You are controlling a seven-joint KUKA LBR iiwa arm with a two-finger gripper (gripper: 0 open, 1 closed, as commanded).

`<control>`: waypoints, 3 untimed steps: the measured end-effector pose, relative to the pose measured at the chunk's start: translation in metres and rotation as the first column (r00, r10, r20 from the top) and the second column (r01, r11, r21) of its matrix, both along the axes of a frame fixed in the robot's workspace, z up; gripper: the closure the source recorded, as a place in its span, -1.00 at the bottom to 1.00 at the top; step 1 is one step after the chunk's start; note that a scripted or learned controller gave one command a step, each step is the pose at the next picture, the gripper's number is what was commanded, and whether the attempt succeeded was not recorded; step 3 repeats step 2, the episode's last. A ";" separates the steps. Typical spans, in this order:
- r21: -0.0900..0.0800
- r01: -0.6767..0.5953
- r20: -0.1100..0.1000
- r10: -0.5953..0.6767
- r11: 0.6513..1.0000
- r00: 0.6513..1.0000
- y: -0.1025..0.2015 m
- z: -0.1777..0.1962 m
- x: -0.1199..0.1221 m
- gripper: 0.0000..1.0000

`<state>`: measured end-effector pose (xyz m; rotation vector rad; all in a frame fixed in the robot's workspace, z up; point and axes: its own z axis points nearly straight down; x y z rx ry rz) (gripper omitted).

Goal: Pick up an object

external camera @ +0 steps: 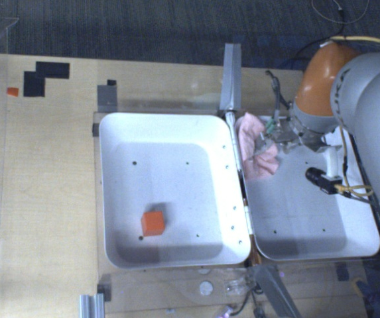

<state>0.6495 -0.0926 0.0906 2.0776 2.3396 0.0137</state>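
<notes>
While the gripper [274, 136] sits on the pink cloth [254, 152] in the right bin's [309, 244] top-left corner, can't tell its grip, looks like touching.

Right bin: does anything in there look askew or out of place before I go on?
Yes. The pink cloth lies crumpled in the right bin's upper-left corner, and one edge rides up over the rim beside the left bin. The gripper is right at the cloth. The orange block sits flat in the left bin.

Left bin [110, 197] open around orange block [153, 223].
</notes>
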 end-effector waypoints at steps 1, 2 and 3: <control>0.002 -0.004 0.004 0.004 1.000 1.000 0.002 0.011 0.002 1.00; 0.000 -0.158 -0.008 0.158 0.987 0.987 0.020 0.095 0.021 1.00; 0.000 -0.158 -0.008 0.158 0.987 0.987 0.020 0.095 0.021 1.00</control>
